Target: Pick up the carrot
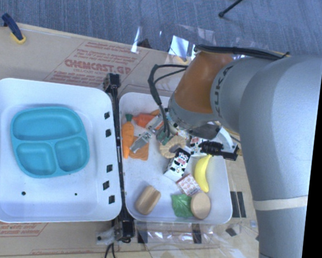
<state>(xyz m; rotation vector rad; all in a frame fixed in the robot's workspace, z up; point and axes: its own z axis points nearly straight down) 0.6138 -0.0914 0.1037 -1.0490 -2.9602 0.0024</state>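
Two white bins sit on the worktop; the long orange carrot (pixel 127 139) lies by the right bin's (pixel 221 205) left wall. Metal tool (pixel 141 143) hovers touching-close beside it, fingers spread, gripping nothing.

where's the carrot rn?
Camera view: the carrot lies in the right bin, against its left wall, with the gripper just to its right.
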